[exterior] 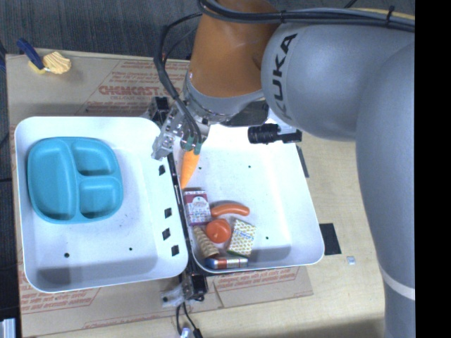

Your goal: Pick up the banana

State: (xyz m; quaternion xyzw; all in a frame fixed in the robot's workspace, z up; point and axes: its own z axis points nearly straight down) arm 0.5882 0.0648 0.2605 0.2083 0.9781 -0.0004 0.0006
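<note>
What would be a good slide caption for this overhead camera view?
KUKA arm lowers its gripper over a carrot in the right bin; a blue tray sits in the left.

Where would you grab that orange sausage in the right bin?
Around the middle of the sausage, coming straight down from above. It lies flat and long on the floor of the right bin, so a pinch across its narrow width should fit. Its left end nears the small red box and the tomato, so the middle looks freest.
</note>
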